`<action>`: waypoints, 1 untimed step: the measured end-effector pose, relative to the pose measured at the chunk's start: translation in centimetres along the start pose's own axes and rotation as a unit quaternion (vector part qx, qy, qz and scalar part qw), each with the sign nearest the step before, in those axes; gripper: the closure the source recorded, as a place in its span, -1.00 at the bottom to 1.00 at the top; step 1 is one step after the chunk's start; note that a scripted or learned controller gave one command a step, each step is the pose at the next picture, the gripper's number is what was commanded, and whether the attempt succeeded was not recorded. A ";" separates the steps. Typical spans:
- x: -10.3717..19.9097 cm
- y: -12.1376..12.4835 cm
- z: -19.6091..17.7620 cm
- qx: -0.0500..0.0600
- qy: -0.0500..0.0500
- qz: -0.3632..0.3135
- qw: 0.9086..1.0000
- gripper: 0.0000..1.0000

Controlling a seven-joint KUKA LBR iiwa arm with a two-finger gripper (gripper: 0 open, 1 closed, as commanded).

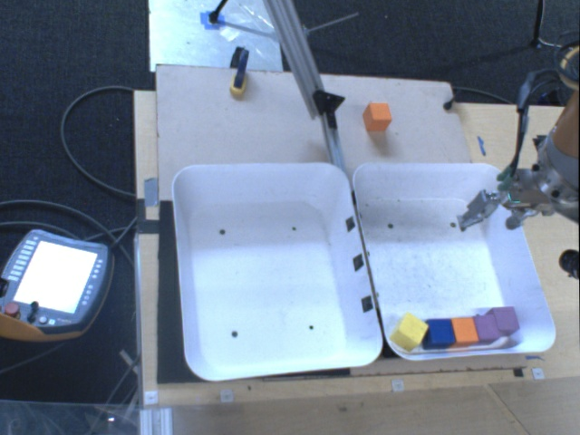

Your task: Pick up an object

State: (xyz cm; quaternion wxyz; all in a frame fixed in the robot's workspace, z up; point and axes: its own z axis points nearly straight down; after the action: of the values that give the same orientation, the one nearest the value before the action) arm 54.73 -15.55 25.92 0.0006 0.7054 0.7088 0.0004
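In the right bin (pixel 426 243), down by the 6 o'clock edge: a row of five blocks, side by side and touching. From 7 o'clock toward 5 o'clock: yellow block (pixel 409 331), blue block (pixel 440 333), orange block (pixel 465 330), light purple block (pixel 487 326), dark purple block (pixel 506 319). All pushed close to the bin's low wall, the yellow one turned a bit and near the 7 o'clock corner. Lots of bare white floor above the row, toward 12 o'clock.

Up near the 2 o'clock side of that same bin: the gripper (pixel 473 216), reaching in over the 3 o'clock edge, well apart from the blocks. Cannot tell how wide open or what, if anything, held.

At 9 o'clock from there: the left bin (pixel 263 261), edge to edge with the right bin.

On the bench past the 12 o'clock edges: an orange cube (pixel 377 116) and a yellow clamp (pixel 239 71), well apart. A slanted metal pole (pixel 304 57) coming down to where both bins meet.
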 end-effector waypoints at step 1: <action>1.2 2.1 17.3 0.003 0.001 0.000 1.000 -1.00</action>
State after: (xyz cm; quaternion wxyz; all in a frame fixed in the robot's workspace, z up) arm 56.83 -14.39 8.63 -0.0020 0.7056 0.7086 -0.0008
